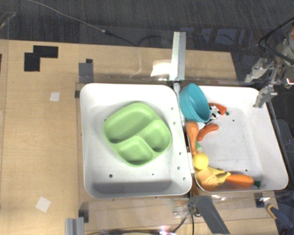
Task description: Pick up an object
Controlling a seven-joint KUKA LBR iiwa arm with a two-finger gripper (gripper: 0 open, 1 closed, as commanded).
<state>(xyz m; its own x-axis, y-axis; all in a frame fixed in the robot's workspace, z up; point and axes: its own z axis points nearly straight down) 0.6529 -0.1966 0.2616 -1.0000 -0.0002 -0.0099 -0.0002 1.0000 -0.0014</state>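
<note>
Two shallow white bins side by side on a pale wooden bench [34, 131]: left white bin [93, 180] and right white bin [274, 155], sharing a middle wall.

In the left bin, one thing: a light green plastic divided plate [137, 131] with three compartments, lying flat near the middle, slightly turned.

In the right bin, seven things, all crowded toward its left wall and near edge:
- One turquoise plastic bowl [195, 102], tipped on its side in the far left corner, leaning at the middle wall.
- One small orange, white and black toy [217, 110], just beside the bowl's rim; too small to identify.
- One red-orange sausage-shaped toy [208, 129], curved, just below that.
- One long orange carrot-like piece [191, 135], lying along the left wall.
- One round yellow lemon-like toy [200, 161], touching the lower end of that piece.
- One yellow-orange lumpy toy [210, 178] in the near left corner, just under the lemon.
- One orange toy carrot with a green tip [241, 180], lying along the near wall, touching the lumpy toy.

One grey metal gripper [264, 86] at the far right corner of the right bin, well apart from all seven toys. Cannot tell how wide it stands.
</note>
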